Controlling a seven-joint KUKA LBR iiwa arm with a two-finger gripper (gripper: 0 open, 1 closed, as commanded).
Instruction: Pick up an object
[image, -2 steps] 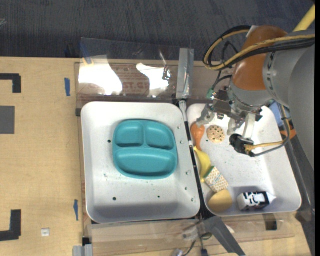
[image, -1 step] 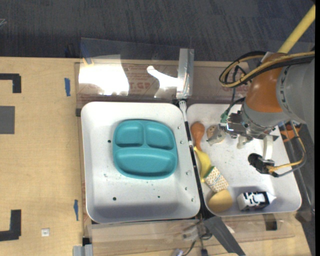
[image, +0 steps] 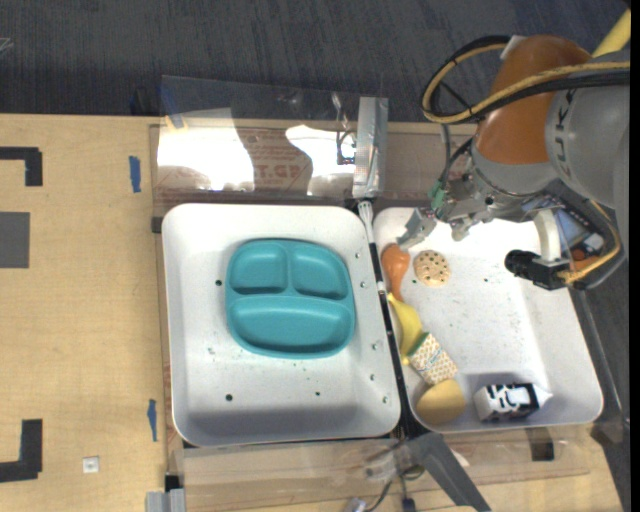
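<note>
1. From where I stand, the bench (image: 70, 330) carries two shallow white bins side by side: the left bin (image: 200, 395) and the right bin (image: 560, 350).
2. The left bin holds a teal divided plate (image: 291, 297), lying flat near its middle, with three compartments facing up.
3. The grey arm (image: 560, 110) with its orange band comes in from the right and hangs over the upper left part of the right bin.
4. Its end effector (image: 432, 228) sits just above a round speckled cookie (image: 432, 267). Whether the fingers are apart or together I cannot tell (they blur into the wrist hardware), and nothing is visibly held between them.
5. The objects to pick lie mostly along the right bin's left wall: an orange carrot-like piece (image: 397, 266) near the top, just beside the cookie; a yellow banana (image: 406, 323) below it; a patterned block (image: 432, 358) touching the banana's lower end; and a yellowish rounded piece (image: 441, 401) at the bottom.
6. A small black-and-white object (image: 510, 398) rests near the bin's lower edge, close beside the yellowish piece.
7. A clear plastic sheet (image: 260, 150) stands behind the left bin, catching glare.
</note>
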